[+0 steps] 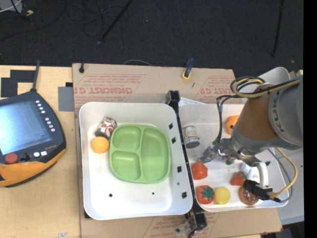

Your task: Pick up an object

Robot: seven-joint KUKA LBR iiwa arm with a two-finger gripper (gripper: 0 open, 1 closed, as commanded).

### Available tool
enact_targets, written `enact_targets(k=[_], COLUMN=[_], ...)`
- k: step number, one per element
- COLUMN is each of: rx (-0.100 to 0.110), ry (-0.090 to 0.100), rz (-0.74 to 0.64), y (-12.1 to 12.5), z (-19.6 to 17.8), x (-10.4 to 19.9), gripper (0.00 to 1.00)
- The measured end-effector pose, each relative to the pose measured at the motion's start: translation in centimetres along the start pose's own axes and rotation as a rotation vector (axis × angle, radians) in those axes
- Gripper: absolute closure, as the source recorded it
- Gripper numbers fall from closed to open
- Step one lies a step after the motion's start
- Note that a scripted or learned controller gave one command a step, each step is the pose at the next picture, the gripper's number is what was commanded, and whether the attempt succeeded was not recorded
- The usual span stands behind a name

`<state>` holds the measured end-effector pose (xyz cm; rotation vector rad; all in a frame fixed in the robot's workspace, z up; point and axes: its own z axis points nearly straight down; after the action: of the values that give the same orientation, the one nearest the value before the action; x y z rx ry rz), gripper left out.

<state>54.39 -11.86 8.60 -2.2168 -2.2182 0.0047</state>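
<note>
The gripper [214, 151] is positioned low in the right bin [208, 114], with nothing between its fingers; their spread cannot be determined. A red tomato-like object [199, 171] lies just below the fingers, a small can [190, 136] to their upper left. The arm [267, 118] enters from the right, angled down over the bin.

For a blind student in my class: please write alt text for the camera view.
A grey arm's gripper hangs low in the right bin, near a small can and red, yellow and orange toy foods. The left bin holds a green divided plate.
</note>
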Motion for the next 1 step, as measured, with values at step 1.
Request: enact_targets(k=[1], rx=[-0.001], ry=[0.0], rz=[0.008], y=[-0.01], z=[-1.18], x=[-0.26], gripper=[1.0])
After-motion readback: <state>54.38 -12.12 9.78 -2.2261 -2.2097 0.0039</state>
